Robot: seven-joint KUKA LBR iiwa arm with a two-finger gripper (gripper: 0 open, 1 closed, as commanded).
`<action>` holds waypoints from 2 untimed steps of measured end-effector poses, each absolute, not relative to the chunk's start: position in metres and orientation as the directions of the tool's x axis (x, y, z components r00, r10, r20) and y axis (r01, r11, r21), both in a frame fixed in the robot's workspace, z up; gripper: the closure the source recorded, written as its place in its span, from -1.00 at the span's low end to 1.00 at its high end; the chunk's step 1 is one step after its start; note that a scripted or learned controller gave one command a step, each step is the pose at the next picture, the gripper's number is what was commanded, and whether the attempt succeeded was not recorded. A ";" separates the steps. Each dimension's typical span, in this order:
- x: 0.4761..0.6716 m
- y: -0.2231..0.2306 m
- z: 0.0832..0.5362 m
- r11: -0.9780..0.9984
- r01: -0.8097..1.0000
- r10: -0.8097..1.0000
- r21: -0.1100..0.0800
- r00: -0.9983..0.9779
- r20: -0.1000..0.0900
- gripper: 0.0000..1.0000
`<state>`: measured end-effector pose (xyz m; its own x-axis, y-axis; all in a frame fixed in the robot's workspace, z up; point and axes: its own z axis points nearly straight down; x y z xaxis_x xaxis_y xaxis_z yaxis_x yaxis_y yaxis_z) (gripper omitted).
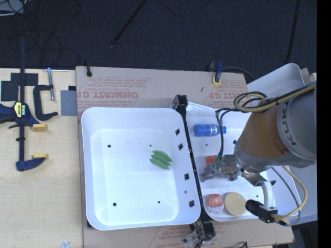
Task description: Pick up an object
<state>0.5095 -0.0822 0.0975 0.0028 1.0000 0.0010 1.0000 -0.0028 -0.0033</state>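
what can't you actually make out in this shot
- Gripper, camera view: too small and dark against the clutter to read its state.
- Right bin: the arm covers most of it.
- Orange thing by the gripper: partly hidden, unidentifiable.
- Blue bottle: label too small.

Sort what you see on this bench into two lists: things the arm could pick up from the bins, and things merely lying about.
For the job:
green object, left bin
blue bottle
small red item
tan disc
red-and-white piece
gripper

Lying about:
clamps on the bench at left
yellow clip on the cardboard's far edge
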 end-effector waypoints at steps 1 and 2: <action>0.644 -0.111 0.087 0.007 1.000 1.000 -0.006 -0.007 -0.002 -1.00; 0.612 -0.085 0.087 0.002 1.000 1.000 -0.006 -0.002 0.001 -1.00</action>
